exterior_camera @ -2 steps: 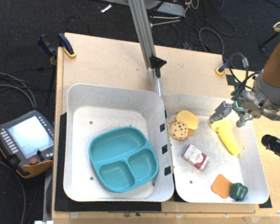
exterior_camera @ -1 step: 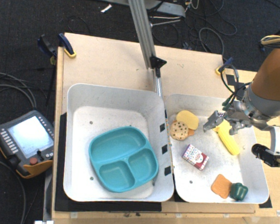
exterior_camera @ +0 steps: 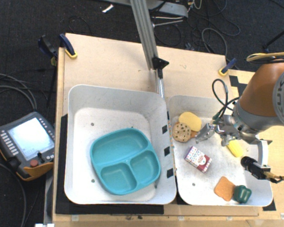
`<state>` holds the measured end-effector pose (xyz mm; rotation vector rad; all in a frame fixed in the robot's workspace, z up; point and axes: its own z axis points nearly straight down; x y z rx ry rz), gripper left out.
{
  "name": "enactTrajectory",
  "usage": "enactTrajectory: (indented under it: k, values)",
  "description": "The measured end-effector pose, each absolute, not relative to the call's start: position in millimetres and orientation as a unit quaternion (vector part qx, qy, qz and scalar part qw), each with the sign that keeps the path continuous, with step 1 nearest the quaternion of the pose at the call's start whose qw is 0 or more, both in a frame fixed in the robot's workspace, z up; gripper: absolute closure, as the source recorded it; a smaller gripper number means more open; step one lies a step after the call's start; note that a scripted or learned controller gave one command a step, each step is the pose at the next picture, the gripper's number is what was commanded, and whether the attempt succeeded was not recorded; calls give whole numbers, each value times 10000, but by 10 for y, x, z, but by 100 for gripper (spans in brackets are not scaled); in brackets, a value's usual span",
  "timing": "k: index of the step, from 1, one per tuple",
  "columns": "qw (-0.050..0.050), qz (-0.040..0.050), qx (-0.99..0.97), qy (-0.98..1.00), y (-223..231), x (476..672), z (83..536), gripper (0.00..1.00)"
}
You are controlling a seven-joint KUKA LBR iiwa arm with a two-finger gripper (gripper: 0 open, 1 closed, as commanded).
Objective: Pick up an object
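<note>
1. The grey arm with its orange band (exterior_camera: 264, 87) reaches in over the right-hand white bin (exterior_camera: 263, 199), its claw (exterior_camera: 214, 132) low above the bin floor; from this high angle it cannot be told whether the claw is spread or pressed together, and nothing can be seen gripped in it.
2. A round brown cookie (exterior_camera: 181, 132) lies just to the left of the claw, with a yellow rounded piece (exterior_camera: 190, 121) touching its upper edge, up and to the left of the claw.
3. A small pink and white carton (exterior_camera: 198, 158) lies tilted on the bin floor below the claw and slightly to its left, apart from it.
4. A yellow lemon-like piece (exterior_camera: 236, 148) sits just to the right of the claw, partly under the wrist.
5. An orange slab (exterior_camera: 224, 188) and a dark green pepper-like piece (exterior_camera: 242, 194) touch each other near the bin's front rim, well below and to the right of the claw.
6. Far to the claw's left, the second white bin (exterior_camera: 83, 105) holds a teal three-compartment tray (exterior_camera: 125, 160); both bins rest on the pale tabletop (exterior_camera: 112, 62).
</note>
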<state>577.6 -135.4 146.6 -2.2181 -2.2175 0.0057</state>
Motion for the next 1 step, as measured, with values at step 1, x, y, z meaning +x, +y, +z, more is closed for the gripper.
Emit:
enactTrajectory:
  k: [1]
  values:
    - [6, 7, -7071, -7071, -1348, 5773, 937, 0]
